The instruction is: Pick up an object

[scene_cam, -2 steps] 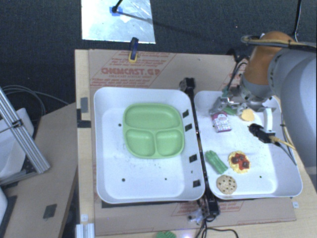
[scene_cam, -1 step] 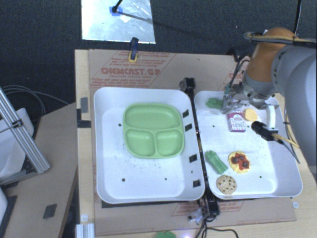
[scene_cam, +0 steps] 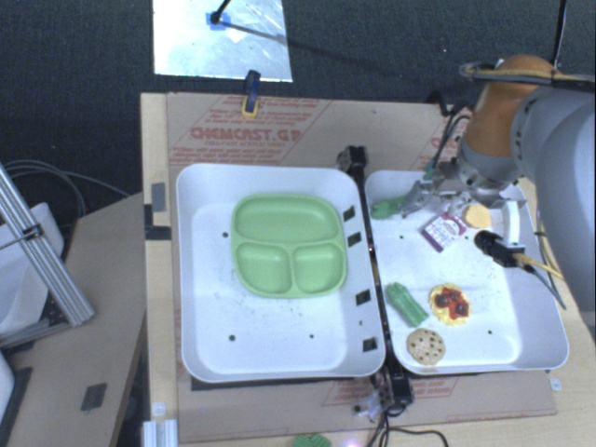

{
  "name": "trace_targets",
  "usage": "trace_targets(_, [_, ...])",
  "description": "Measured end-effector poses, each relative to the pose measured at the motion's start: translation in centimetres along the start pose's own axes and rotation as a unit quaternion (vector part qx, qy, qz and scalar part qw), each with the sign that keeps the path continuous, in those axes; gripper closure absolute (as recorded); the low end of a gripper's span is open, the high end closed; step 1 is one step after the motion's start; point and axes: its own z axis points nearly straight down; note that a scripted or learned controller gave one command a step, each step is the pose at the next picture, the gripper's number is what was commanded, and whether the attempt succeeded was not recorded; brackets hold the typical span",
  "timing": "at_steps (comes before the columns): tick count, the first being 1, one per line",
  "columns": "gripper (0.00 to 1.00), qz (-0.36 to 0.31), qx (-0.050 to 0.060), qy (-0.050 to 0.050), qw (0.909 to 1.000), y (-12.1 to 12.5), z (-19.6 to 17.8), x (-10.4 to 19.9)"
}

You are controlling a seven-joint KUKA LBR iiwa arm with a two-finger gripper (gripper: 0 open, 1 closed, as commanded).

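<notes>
My gripper (scene_cam: 421, 196) hangs low over the far left part of the right bin (scene_cam: 535, 343), with the arm coming in from the right. A green pod-shaped toy (scene_cam: 386, 209) lies right at the gripper's tip; whether they touch is unclear. Just below the gripper sits a purple and white packet (scene_cam: 441, 232), and a yellow chip (scene_cam: 477, 216) lies to its right. Nearer the front are a green pickle (scene_cam: 405, 303), a small pizza toy (scene_cam: 450, 304) and a chocolate-chip cookie (scene_cam: 426, 345).
The left bin (scene_cam: 200, 343) holds a green divided plate (scene_cam: 287, 244). A black-clipped wall (scene_cam: 365, 250) separates the two bins. The bins rest on a cardboard sheet (scene_cam: 279, 128), with a yellow and blue clamp (scene_cam: 250, 94) at its far edge.
</notes>
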Motion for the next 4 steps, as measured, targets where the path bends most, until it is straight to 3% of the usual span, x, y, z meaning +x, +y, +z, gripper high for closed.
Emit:
trace_targets(1, [0.0,0.002,-0.004,0.003,1.0,0.1,0.6,-2.7])
trace_targets(2, [0.0,0.003,0.002,0.003,1.0,0.0,1.1,-6.4])
trace_targets(3, [0.0,0.004,0.003,0.003,1.0,-3.6,1.3,-6.9])
trace_targets(4, [1.0,0.003,0.0,0.002,1.0,-3.3,0.2,-6.9])
